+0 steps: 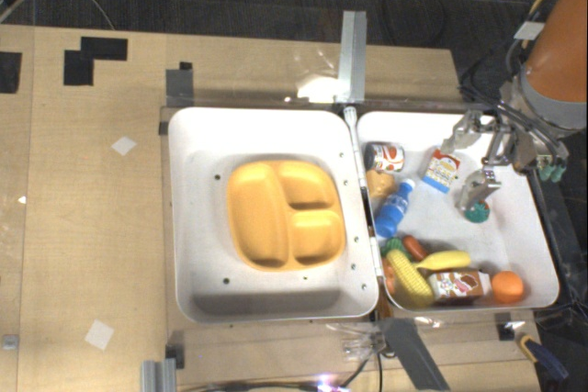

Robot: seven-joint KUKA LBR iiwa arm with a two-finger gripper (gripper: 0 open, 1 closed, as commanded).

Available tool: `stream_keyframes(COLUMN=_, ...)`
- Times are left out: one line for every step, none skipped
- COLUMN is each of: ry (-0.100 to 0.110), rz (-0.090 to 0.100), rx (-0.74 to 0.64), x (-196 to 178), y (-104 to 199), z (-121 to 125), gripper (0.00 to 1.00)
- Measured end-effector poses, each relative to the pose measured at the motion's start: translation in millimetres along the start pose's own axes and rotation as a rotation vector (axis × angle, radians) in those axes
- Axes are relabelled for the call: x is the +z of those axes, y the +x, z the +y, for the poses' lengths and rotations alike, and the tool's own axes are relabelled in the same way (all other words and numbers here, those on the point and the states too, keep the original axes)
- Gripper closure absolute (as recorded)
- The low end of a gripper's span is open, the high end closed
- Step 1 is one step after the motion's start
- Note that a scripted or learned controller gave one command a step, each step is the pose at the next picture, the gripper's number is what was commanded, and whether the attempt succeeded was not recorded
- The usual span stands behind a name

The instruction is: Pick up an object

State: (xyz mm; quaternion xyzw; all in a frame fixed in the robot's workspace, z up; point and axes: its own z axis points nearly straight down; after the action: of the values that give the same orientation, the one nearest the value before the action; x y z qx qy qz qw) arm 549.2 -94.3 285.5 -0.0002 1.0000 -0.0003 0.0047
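At the near edge of the right bin point(542, 239) a cluster of smooth plastic toy food lies packed together: a knobbly yellow corn cob point(408, 277), a curved banana point(445, 261) resting over it, a round orange point(508, 287) in the corner, and a red-labelled packet point(458, 285) between corn and orange. A small red-and-green vegetable piece point(405, 246) sits just behind the corn. Against the divider side, a blue bottle point(392, 209) lies tilted, with a short can point(387, 158) bearing a red and white label behind it. A small red and white carton point(442, 171) lies further in, near the back wall.

The gripper point(478, 193) hangs over the middle of this bin, its metal fingers pointing down at a small teal disc-shaped object point(477, 213) — the tips seem to touch or straddle it, but I cannot tell whether the jaws are spread or closed on it. White bin floor lies bare around the teal object.

The left bin point(188, 225) holds a glossy yellow divided tray point(284, 213) with rounded corners, set in the middle with bare floor on every side — well apart from the walls
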Motion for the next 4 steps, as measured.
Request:
stream_keyframes(ry=0.0, rz=0.008, rx=0.247, x=127, y=-40, z=-40, gripper=0.0)
stream_keyframes(ry=0.0, rz=-0.005, rx=0.345, x=197, y=-103, z=-47, gripper=0.0)
stream_keyframes(ry=0.001, rz=-0.002, rx=0.173, x=198, y=-85, z=-69, gripper=0.0)
stream_keyframes(ry=0.0, rz=-0.003, rx=0.413, x=170, y=-85, z=-50, gripper=0.0)
